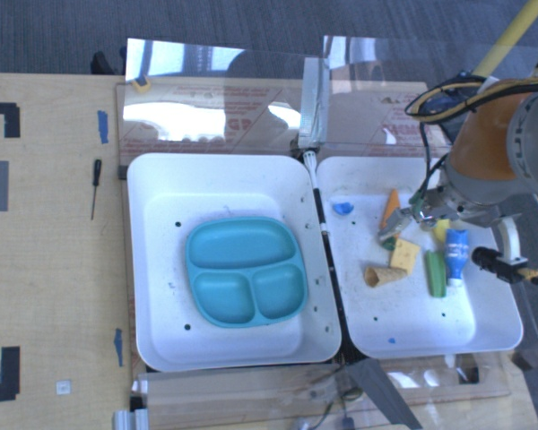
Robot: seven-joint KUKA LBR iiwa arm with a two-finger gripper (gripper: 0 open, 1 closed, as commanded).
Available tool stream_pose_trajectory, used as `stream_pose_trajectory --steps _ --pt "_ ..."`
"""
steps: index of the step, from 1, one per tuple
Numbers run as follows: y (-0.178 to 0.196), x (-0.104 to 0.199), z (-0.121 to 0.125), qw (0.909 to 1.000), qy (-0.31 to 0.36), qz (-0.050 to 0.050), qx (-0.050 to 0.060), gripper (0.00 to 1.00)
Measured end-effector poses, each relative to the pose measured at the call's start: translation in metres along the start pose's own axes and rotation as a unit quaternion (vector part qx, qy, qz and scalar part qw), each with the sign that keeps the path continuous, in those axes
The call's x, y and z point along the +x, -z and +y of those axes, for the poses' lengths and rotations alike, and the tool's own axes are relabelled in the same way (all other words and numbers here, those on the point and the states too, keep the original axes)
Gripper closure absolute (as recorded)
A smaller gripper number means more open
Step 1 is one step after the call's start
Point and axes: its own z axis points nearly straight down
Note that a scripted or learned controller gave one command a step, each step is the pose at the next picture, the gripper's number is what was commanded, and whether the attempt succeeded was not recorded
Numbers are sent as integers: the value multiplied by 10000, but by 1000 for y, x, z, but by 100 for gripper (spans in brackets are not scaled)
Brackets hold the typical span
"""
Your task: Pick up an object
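My arm (507, 146) runs off the right edge, so most of it is cut away, and its bulk covers the far right corner of the right bin (412, 325). My jaws (411, 213) are small and dark against the clutter, and I cannot tell how they stand or whether anything sits between them. A yellow item (442, 230) is half hidden under my wrist; I cannot name it. The small blue scrap (342, 209) near the bin's left wall is too small to identify. A yellow pole (518, 27) leaves the top right corner. The tabletop (45, 267) is cropped at left and bottom.
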Motion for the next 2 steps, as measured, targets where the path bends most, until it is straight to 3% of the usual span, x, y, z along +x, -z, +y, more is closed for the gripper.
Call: stream_pose_trajectory --steps 1,2 --pt "13 0 3 10000 -2 -10 -39 100" --pt "128 13 -8 9917 -1289 -5 -31 100"
